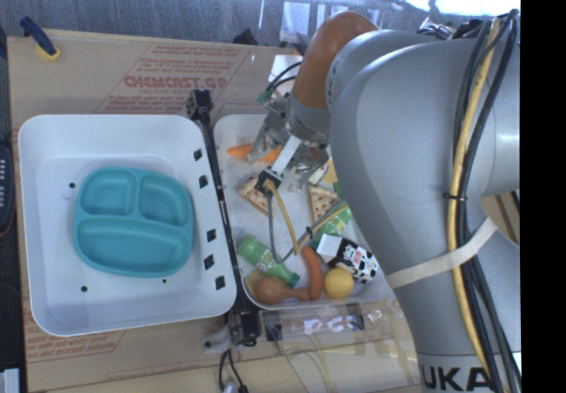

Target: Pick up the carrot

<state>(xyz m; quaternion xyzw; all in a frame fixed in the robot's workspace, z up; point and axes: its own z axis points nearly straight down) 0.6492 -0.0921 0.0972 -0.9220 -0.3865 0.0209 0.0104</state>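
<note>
A grey KUKA arm reaches in from the right and hangs its gripper (281, 152) low over the far end of the right-hand bin (228, 130), where the carrot (240, 151) lies just beside it, a small orange piece near the bin's left wall. Whether the tool's tips stand apart or together cannot be told from where I stand; the wrist and cabling mask them, and nothing shows the carrot between them. The toy looks light, stiff and smooth-skinned, likely plastic, so it may skate sideways under a glancing touch; a hold across its thicker middle, square to its length, seems the safest bet. Nearer the front of the same bin sit crackers (256, 196), a green bottle (263, 255), a sausage (313, 272), a yellow lemon (338, 282) and a cow-patterned carton (358, 261). The left bin (53, 294) carries a teal divided plate (134, 221)
</note>
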